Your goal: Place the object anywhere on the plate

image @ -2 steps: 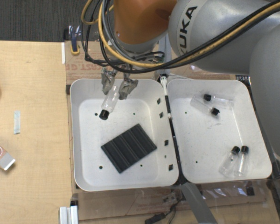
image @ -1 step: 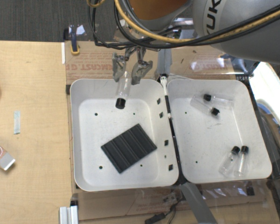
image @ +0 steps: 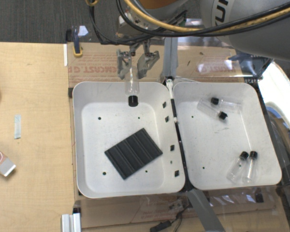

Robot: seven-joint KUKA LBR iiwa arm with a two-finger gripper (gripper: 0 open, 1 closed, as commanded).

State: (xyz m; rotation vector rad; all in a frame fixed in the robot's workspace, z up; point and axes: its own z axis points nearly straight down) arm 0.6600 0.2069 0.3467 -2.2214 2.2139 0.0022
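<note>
End effector [image: 137, 67] clamped on vial [image: 131, 88], hanging vert. above left bin [image: 87, 144].

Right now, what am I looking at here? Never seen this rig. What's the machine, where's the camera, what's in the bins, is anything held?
One fixed camera looks down at a slant on a bench. The grey arm ends in a two-finger gripper. It holds a clear vial with a black cap, hanging cap-down over the left bin. In that bin lies a dark ribbed plate, the target. The right bin holds four more vials, in two pairs.
</note>
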